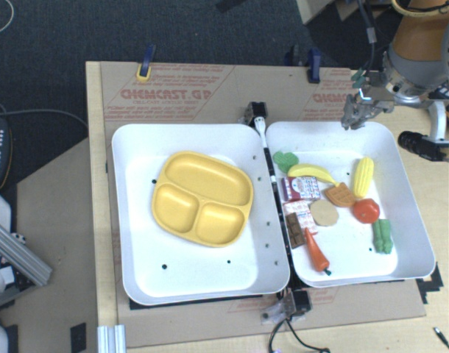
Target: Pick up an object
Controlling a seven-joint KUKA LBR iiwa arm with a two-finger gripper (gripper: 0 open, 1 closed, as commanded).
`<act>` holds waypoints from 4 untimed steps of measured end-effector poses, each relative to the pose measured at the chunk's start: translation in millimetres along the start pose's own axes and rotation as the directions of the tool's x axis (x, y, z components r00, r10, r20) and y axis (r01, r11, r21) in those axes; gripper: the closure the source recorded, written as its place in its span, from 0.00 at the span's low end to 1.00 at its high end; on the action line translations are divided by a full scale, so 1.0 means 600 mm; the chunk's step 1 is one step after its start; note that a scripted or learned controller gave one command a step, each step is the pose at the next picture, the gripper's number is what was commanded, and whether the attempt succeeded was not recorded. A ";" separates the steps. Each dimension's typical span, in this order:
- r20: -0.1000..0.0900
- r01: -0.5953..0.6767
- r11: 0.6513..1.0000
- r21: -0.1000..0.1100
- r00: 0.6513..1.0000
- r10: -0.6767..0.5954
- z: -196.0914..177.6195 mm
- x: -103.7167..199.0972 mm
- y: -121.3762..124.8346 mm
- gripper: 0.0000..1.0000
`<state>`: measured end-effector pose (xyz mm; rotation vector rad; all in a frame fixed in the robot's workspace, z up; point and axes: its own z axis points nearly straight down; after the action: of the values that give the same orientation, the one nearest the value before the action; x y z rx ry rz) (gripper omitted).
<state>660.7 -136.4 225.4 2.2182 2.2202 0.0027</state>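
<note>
In the right bin [412, 219] lay small toy foods, likely light, stiff plastic and a bit slick: corn [363, 176] near the far right corner, a banana [313, 172], a tomato [366, 210], a carrot [317, 251] toward the near edge. The corn lay clear of the rest; a pinch across its middle looked safest. The end effector [355, 116] hung over the bin's far rim; whether it was released or clenched I could not tell. The left bin [129, 197] held a yellow tray [202, 198].

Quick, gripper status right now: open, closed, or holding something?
Gripper: cannot be told from this view; it hangs over the far rim of the right bin, nothing visibly held.
</note>
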 end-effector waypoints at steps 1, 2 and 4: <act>-0.003 0.004 1.000 0.005 1.000 -0.004 -0.004 0.076 -0.033 1.00; -0.004 0.005 1.000 0.004 1.000 -0.005 -0.019 0.167 -0.046 1.00; 0.000 -0.001 1.000 0.002 1.000 0.001 -0.006 0.212 -0.044 1.00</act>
<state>634.3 -9.0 228.6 2.2207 2.2202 0.0008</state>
